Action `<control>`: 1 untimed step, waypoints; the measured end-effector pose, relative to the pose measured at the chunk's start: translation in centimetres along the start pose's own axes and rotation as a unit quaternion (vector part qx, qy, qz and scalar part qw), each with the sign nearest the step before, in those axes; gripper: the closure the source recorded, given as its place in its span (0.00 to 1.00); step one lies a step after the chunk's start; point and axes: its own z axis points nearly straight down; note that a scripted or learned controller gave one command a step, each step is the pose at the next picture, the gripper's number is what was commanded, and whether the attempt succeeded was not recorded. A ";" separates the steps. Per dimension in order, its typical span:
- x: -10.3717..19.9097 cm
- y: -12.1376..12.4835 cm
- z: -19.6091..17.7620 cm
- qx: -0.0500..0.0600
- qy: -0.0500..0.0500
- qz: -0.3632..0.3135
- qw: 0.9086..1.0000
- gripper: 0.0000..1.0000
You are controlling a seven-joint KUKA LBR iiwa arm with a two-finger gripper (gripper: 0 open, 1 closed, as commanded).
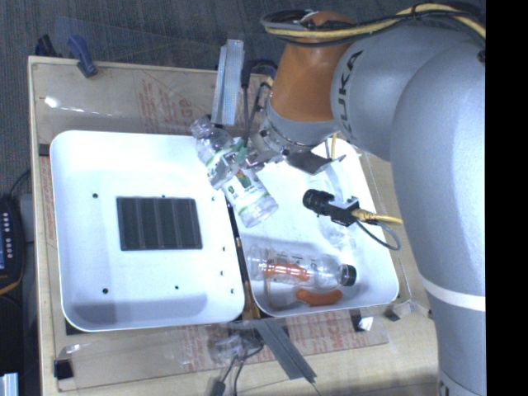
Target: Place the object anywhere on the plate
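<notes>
The clear plastic bottle (245, 190) with the green-white label hangs tilted over the seam between the two bins, its upper end up against my hand (239, 157), presumably carried toward the dark plate (159, 223) in the left bin (74, 163). Glare and the wrist hide the grip; hand state: cannot tell.

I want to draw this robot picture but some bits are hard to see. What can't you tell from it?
- End effector: in the camera view it meets a clear bottle, but the wrist and bottle hide its tips, so an actual grip is unclear.
- Right bin: the grey arm covers its far right corner.
- Second clear bottle: see-through and glary, contents unclear.
- Dark plate in the left bin: flat, but its material is unclear.
</notes>
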 end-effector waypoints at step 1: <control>0.0 0.0 0.0 0.000 0.000 0.000 1.000 0.00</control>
